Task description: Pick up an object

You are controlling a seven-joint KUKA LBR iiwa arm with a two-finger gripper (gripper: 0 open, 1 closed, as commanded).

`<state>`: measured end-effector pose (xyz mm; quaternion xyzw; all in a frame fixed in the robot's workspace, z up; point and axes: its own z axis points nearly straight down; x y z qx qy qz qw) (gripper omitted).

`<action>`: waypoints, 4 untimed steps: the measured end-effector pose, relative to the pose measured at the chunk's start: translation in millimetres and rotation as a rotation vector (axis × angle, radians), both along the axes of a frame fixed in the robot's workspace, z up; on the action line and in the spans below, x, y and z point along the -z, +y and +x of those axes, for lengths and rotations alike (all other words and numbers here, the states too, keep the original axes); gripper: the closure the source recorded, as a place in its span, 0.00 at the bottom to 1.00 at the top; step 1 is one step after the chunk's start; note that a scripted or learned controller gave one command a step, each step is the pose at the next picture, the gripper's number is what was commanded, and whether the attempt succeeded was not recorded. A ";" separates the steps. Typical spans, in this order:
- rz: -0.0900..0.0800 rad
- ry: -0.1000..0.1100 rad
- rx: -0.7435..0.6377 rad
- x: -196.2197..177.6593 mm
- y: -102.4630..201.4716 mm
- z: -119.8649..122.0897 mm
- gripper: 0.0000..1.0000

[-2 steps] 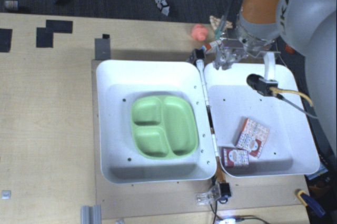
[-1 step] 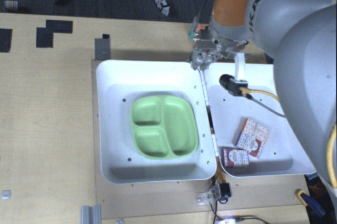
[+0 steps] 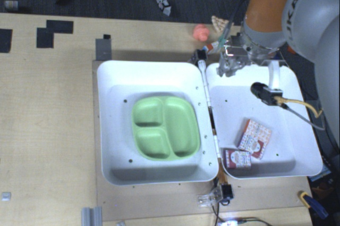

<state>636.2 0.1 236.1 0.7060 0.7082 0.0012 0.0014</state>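
Red-and-white printed cardboard boxes are seen in the right white bin (image 3: pixel 297 86): a larger box (image 3: pixel 254 137) near the front edge and a smaller dark-red box (image 3: pixel 237 158) at the front left corner. The gripper (image 3: pixel 229 64) hangs at the back left corner; its jaw state cannot be told. An approach is judged under way; travel forward and descent are required.

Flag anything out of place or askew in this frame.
Several small things lie outside the bins: a pink ball and a crumpled scrap on the bench behind the right bin, plus bits of litter on the dark floor. In the right bin, one carton sits askew; a smaller one leans at the front wall.
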 end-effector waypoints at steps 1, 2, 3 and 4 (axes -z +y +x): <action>0.001 0.000 -0.001 10.4 44.5 18.8 1.00; 0.000 0.000 0.000 9.7 -9.3 33.0 1.00; 0.001 0.000 -0.002 0.7 29.3 32.9 1.00; -0.001 0.000 0.000 17.6 -48.5 32.9 1.00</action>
